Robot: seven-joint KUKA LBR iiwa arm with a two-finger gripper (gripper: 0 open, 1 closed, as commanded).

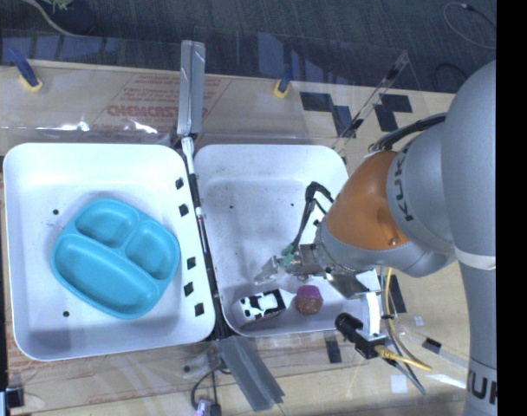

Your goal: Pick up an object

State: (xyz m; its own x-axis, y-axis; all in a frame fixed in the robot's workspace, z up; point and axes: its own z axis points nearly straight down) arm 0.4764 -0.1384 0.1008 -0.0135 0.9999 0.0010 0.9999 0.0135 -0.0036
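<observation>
purple ball lies just below-right of the jaws — apart from them — whose spread i cannot tell.

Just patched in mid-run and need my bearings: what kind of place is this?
Probably a robotics lab bin-picking bench: two white bins side by side, a grey-and-orange arm reaching in, and a blue divided tray as a test object.

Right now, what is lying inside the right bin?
Inside the right bin, near its front edge, lie a black-and-white object and a small purple object. The arm covers its right side.
</observation>
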